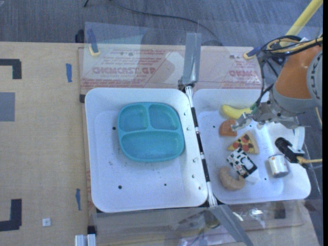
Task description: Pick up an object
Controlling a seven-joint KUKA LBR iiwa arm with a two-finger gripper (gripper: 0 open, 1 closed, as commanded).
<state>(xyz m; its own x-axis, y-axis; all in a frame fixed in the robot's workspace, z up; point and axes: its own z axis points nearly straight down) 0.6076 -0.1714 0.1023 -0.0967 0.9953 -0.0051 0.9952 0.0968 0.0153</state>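
From my station I see the gripper low over the back-left part of the right bin, on the grey arm that reaches in from the right. I cannot tell how far the gripper is open, and I see nothing held in it. A yellow banana lies just beside it toward the bin's back edge, and an orange round piece sits just beside its tip. Farther forward are 1 pizza slice toy, 1 black-and-white box, a tan lump and a silver can. The left bin holds a teal divided plate. Both bins sit on the desk.
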